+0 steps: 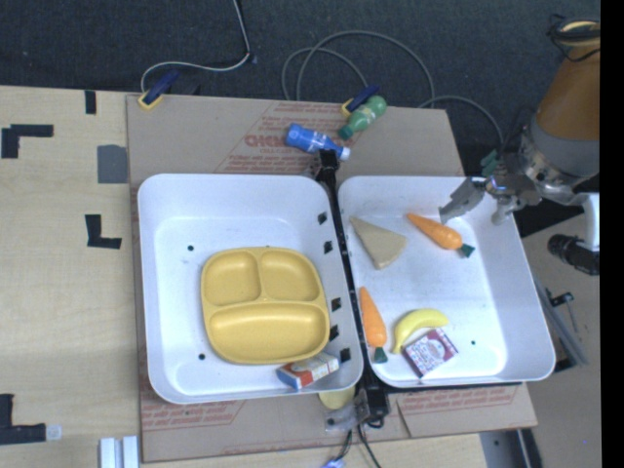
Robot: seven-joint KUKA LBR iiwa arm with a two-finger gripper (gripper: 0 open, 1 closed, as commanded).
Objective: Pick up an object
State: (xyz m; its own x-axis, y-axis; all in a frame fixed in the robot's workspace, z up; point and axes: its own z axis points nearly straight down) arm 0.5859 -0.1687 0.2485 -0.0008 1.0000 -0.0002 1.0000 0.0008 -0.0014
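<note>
1. Gripper [480,199] at upper right of frame, hanging over far-right corner of right bin [507,291]. Fingers spread wide, nothing between them. Left finger tip close above the upper carrot [436,231]; touching or just short, hard to tell at this res.
2. Prob. lined up that way to straddle the nearest item: arm reaches in from the right, and the upper carrot lies first in its path, clear of other things, so likely target.
3. Upper carrot: orange, tapered, small green stub at lower-right end, lying flat and slanted from upper left to lower right, in upper half of right bin. Smooth toy look, prob. plastic.
4. Other stuff in right bin: pale cheese wedge [380,242] just left of upper carrot; second carrot [371,322] upright along the divider near centre; banana [419,322] and red packet [429,351] touching, lower centre-right.
5. Left bin [171,261]: yellow divided plate [265,303] flat in the middle; small box [308,370] wedged at its lower-right edge by bin wall.
6. Outside bins, top centre: blue clamp [314,141] and green clamp [363,117] on cardboard, seemingly pinning the bins' joint so they stay put.
7. Task not yet done; no pick secured.
</note>
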